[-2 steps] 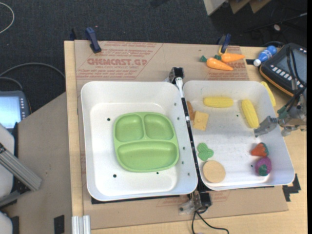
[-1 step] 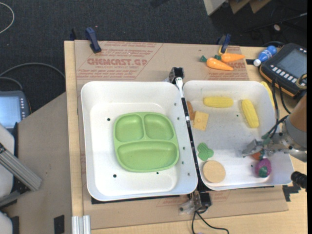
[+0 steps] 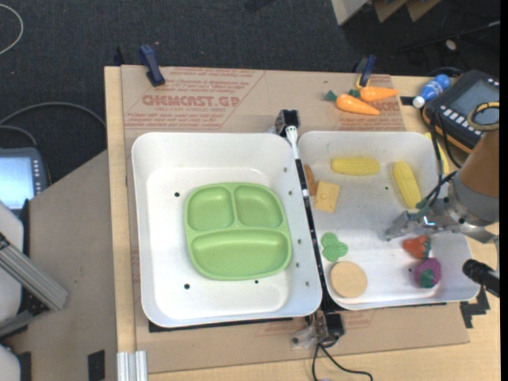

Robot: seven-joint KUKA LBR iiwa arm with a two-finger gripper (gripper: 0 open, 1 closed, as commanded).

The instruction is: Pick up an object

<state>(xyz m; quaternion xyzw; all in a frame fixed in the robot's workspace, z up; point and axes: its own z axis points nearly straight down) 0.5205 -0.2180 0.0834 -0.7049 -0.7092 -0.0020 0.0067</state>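
Red letters printed on the brown board (image 3: 208, 94) under the two bins. Biggest line reads about "CHEMCAST GP", though a few letters look fuzzy. Smaller red lines above and below it, too tiny and blurry to read. More faint red print on the same board farther right, also too blurry to read.

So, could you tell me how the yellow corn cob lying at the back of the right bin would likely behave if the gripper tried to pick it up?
The corn cob looks rounded and long, so it may roll if nudged sideways. It looks like a toy, so it is probably light and stiff. It lies apart from the second corn cob, leaving room around it.
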